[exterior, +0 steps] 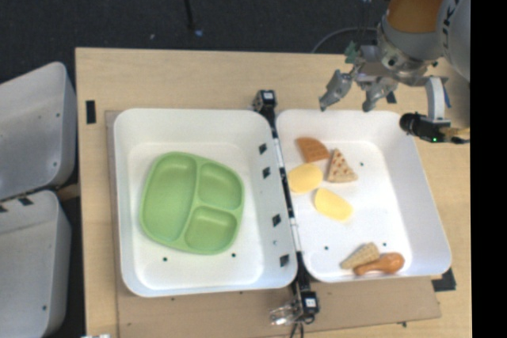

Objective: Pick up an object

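The right bin [412,194] holds several food pieces: a brown toast-like piece [312,149], a triangular pizza-like slice [341,167], two yellow pieces [304,178] [333,204], a tan wedge [360,256] and an orange sausage-like piece [382,264]. My gripper [354,95] hangs above the far edge of the right bin, beyond the food. Its two fingers stand spread apart with nothing between them.
The left bin [131,249] holds a green divided plate [192,203]. A clip row [277,194] runs along the seam between the bins. The wooden bench [158,75] surrounds both bins, and white chairs [32,138] stand at the left.
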